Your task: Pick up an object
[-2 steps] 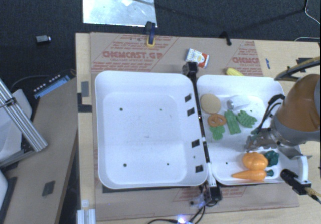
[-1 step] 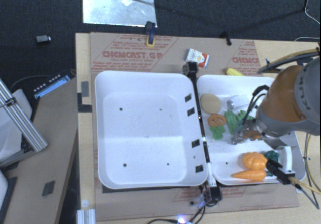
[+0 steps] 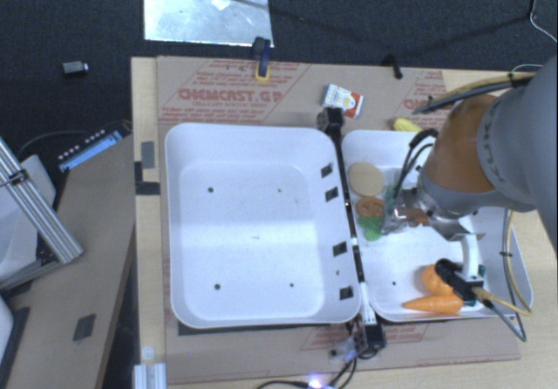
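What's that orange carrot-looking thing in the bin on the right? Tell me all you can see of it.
The carrot is bright orange, long and tapered, and looks like smooth plastic, probably a toy. It lies flat near the front edge of the right bin, its pointed tip toward the left. A rounder orange piece sits just behind it, apparently touching. A black part of the arm's end crosses over its thick end, so that end is partly hidden.

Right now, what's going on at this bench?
A grey robot arm reaches in from the right over the right bin. Its wrist hangs above a cluster there: a tan disc, a brown piece and a green piece. A carrot lies near the front. Nothing is visibly held. The left bin is beside it.
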You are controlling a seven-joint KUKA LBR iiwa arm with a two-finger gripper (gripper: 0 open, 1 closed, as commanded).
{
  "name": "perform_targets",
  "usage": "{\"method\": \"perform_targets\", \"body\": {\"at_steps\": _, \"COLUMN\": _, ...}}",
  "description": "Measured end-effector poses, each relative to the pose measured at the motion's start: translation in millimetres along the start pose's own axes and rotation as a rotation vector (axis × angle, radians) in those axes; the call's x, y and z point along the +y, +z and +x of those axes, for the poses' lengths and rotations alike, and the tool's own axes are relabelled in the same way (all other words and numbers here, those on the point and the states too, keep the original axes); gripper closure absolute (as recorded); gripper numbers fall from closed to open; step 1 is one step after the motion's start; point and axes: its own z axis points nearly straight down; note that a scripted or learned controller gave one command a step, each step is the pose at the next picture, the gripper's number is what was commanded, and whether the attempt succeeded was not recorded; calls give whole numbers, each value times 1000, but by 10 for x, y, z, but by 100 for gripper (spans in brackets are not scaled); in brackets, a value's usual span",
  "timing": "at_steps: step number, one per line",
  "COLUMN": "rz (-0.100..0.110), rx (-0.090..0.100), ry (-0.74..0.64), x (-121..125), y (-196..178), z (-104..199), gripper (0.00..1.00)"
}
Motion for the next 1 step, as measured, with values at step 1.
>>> {"method": "perform_targets", "body": {"at_steps": 1, "rz": -2, "rx": -2, "ry": 3, "x": 391, "y": -328, "z": -2, "gripper": 100}}
